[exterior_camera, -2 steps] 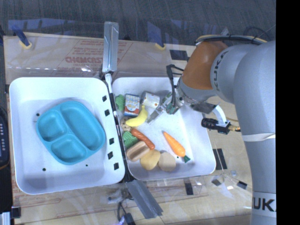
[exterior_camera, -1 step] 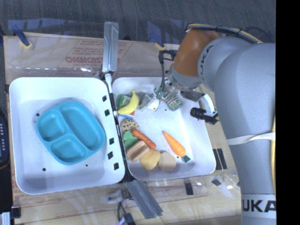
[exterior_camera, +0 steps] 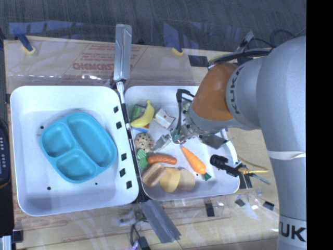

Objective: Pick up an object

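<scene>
Reaching in from the right, the grey arm (exterior_camera: 273,103) bends over the right bin (exterior_camera: 162,95), its orange band (exterior_camera: 214,95) above the bin's far right part. The gripper (exterior_camera: 170,137) is low over the middle of this bin, just left of the carrot (exterior_camera: 193,160) and just below a small white card (exterior_camera: 164,119) with a red mark. From this angle I cannot tell whether the gripper is open or closed, and nothing is seen in its hold.

All the loose objects lie in the right bin. A banana (exterior_camera: 144,116) lies near the bin's upper left corner, with a green piece (exterior_camera: 137,111) touching it on the left. Below them sits a speckled round cookie (exterior_camera: 143,141), close to the gripper's left side. Under the cookie an orange-red sausage (exterior_camera: 162,159) lies crosswise, with another green piece (exterior_camera: 142,161) at its left end. Along the near wall three things are packed side by side: a brown bread roll (exterior_camera: 152,174), a yellow lump (exterior_camera: 170,179) and a pale beige lump (exterior_camera: 186,180). The carrot lies at a slant, its green top pointing to the bin's lower right.

The left bin (exterior_camera: 21,139) holds a blue divided plate (exterior_camera: 78,146), tilted in the view, well apart from the gripper. Both bins rest side by side on the desk (exterior_camera: 62,61).
</scene>
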Controlling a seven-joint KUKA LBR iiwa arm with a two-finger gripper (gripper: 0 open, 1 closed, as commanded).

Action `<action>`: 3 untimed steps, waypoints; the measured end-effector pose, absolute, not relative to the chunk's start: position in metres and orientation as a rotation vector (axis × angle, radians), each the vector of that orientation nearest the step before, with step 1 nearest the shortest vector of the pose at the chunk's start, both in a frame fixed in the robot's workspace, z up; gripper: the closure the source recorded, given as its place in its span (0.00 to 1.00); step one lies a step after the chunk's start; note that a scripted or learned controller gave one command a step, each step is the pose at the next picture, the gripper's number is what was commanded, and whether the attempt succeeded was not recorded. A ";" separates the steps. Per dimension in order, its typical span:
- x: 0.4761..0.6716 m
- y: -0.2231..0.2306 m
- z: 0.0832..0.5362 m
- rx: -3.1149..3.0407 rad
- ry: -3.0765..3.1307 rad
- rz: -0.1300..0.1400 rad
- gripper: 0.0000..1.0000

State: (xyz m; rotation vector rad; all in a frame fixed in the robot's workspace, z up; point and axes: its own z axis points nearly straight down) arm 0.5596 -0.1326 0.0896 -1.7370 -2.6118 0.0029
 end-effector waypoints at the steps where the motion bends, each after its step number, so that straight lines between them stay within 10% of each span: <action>1: 0.503 -0.211 0.092 -1.715 -2.635 0.002 0.00; 2: 0.505 -0.210 0.099 -1.706 -2.638 0.000 1.00; 3: 0.622 -0.209 0.092 -1.540 -2.696 0.013 1.00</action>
